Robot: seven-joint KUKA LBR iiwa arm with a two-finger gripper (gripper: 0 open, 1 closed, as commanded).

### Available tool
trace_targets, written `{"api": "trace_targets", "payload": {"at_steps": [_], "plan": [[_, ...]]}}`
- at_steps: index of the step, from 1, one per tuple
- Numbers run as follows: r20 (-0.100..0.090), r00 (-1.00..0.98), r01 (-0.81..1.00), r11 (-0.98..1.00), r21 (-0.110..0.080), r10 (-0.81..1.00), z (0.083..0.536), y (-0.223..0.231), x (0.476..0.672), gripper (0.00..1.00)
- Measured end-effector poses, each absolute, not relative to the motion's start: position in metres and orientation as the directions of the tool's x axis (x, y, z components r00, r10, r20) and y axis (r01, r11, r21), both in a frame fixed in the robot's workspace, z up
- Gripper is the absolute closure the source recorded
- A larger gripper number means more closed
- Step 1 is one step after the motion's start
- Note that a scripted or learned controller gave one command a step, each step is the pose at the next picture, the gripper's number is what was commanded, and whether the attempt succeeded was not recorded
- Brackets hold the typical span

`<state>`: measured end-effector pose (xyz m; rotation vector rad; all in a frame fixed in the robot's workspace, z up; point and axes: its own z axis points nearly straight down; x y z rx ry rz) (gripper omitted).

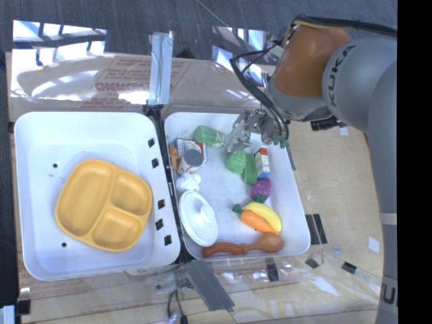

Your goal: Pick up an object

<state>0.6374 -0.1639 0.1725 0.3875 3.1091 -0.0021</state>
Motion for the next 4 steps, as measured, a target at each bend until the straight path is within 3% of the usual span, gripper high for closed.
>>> {"api": "trace_targets", "payload": {"at_steps": [1,2,3,4], "plan": [[-0.007,-0.891,0.454,0.891,0.001,0.454,0.255,-0.13,0.632,1.0],[-0.002,-0.863,0.506,0.863,-0.001,0.506,0.144,-0.111,0.622,1.0],[0.0,-0.838,0.546,0.838,-0.001,0.546,0.163,-0.125,0.477,1.0],[-0.003,-0.823,0.569,0.823,-0.001,0.569,0.127,-0.112,0.478,1.0]]}}
